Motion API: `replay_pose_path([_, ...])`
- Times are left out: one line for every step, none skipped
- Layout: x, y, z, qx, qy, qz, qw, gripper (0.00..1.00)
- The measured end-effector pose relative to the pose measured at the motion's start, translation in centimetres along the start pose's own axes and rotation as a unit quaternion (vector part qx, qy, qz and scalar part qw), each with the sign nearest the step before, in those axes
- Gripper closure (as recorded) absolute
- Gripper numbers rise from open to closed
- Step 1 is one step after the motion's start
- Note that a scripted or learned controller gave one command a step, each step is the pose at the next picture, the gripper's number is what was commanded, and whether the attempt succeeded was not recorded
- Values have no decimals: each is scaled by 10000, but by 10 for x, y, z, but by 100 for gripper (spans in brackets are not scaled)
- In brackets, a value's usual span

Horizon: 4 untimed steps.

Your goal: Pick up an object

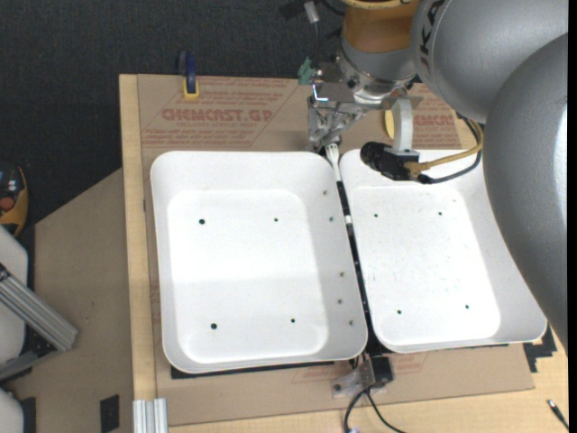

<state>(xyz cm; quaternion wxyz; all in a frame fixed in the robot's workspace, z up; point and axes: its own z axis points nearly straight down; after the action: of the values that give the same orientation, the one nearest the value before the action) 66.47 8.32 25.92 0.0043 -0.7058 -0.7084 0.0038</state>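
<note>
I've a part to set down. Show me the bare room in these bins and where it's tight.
The left bin has a bare floor from rim to rim. The right bin is bare along its near and middle floor. It is tight at the far end of the seam between them, where the tool hangs.

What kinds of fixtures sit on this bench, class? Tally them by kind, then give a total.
White bins: 2
Blue and yellow clamp: 1
Brown board: 1
Total: 4
</note>
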Motion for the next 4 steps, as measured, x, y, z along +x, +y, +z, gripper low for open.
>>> replay_pose_path([-24,-17,-44,-80,-6,28,10000,100])
replay_pose_path([-32,-37,-73,-82,-4,26,10000,100])
replay_pose_path([40,-25,18,-5,5,-14,10000,100])
replay_pose_path([31,-56,-25,-55,2,22,10000,100])
